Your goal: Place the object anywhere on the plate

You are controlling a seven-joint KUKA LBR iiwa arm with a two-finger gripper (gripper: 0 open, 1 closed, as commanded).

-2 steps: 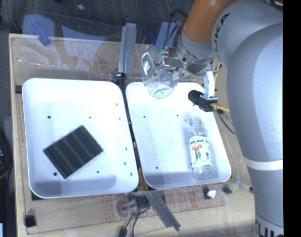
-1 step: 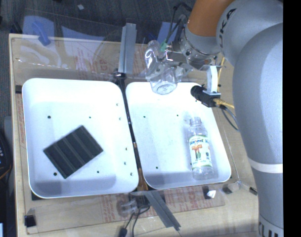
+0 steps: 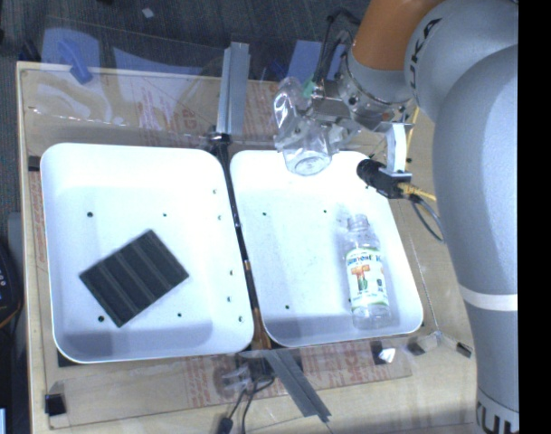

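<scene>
Camera view, surface: a wooden surface (image 3: 121, 107) carries two shallow white bins side by side.
Left bin (image 3: 67, 174): holds a dark ribbed rectangular plate (image 3: 134, 277), lying flat and turned at an angle.
Right bin (image 3: 293, 315): a clear plastic bottle (image 3: 365, 274) with a green and orange label lies on its side near the bin's right wall.
Gripper (image 3: 302, 138): hangs over the far edge of the right bin; a clear glassy thing sits at its tip, and I cannot tell how it stands or whether anything is caught in it.
Arm (image 3: 465, 80): grey with an orange band, reaching in from the right.
Step in hand: judged as the pick; the bottle lies in its bin, well apart from the plate.
Next move: should call for coming down over the bottle, closing across its body, then carrying it over the divider to the plate.
</scene>
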